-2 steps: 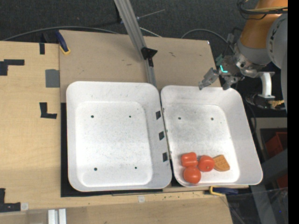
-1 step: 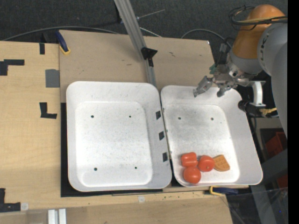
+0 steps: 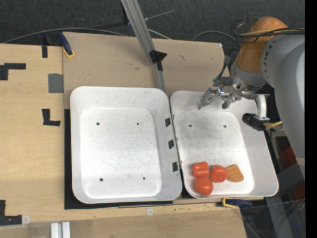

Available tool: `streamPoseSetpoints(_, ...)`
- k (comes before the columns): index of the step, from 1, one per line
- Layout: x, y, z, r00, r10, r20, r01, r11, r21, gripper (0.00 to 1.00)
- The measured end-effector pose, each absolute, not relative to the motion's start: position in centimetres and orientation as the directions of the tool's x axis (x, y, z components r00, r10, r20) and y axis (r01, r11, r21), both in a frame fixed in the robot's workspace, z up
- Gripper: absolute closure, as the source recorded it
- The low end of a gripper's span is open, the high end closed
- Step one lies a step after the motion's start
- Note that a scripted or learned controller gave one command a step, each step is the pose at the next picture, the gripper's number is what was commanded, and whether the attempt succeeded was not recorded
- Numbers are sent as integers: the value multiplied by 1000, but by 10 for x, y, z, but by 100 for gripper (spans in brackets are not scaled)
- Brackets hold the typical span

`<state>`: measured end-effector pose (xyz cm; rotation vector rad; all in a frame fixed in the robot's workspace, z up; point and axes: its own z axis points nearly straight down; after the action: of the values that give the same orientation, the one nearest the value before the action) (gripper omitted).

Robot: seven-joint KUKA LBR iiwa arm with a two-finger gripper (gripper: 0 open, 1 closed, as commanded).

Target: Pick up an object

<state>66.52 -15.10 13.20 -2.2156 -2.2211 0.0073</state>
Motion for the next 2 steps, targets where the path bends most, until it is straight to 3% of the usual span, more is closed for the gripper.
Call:
streamPoseSetpoints(1,665,-150,86,-3,1000,-1,1000,3,-3,0)
streamPoseSetpoints(2,666,-149,99,-4,1000,-2,1000,4,-1,100)
